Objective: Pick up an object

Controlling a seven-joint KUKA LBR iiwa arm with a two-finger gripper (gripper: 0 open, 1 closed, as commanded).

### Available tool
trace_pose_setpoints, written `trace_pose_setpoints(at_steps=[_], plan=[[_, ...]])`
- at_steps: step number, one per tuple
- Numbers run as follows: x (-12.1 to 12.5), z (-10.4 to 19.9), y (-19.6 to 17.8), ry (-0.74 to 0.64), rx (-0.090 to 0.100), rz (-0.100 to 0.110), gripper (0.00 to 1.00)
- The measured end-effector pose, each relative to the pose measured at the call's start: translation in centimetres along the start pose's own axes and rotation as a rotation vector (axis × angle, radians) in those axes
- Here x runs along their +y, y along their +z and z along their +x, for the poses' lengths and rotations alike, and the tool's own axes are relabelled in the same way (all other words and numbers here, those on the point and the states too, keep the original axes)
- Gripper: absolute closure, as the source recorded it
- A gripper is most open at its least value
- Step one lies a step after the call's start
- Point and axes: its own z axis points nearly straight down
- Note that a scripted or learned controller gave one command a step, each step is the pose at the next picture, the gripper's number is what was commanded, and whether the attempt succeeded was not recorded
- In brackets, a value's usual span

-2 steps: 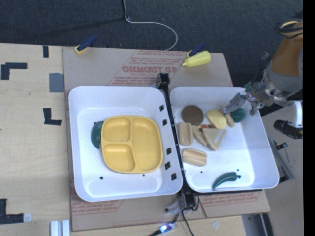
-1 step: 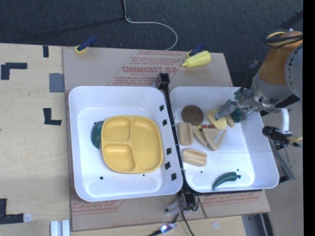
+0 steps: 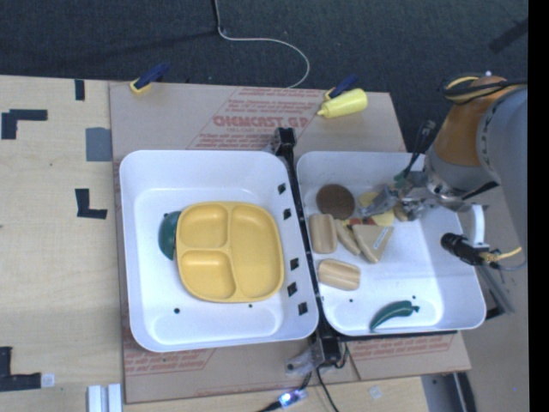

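Observation:
In the right bin (image 3: 446,312) lie a brown round piece (image 3: 334,201), several tan bread-like pieces (image 3: 352,239), a tan loaf (image 3: 338,274) and a green pepper (image 3: 393,313). A small yellow piece (image 3: 377,209) sits by the tan pieces. My gripper (image 3: 390,200) is low over the upper middle of this bin, right at the yellow piece and just right of the brown round piece. The grey arm with its orange band (image 3: 459,136) reaches in from the right.
The left bin (image 3: 141,230) holds a yellow divided plate (image 3: 230,251) with a dark green thing (image 3: 168,234) poking out at its left. A yellow clamp (image 3: 346,103) sits on the cardboard behind the bins. A black divider (image 3: 296,221) runs between the bins.

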Motion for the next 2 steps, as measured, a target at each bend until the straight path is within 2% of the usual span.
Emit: trace_pose_setpoints(at_steps=[1, 2], plan=[[0.0, 0.1, -1.2, -0.002, 0.000, 0.000, 1.00], [0.4, 0.9, -5.9, -0.001, 0.001, -0.001, 1.00]])
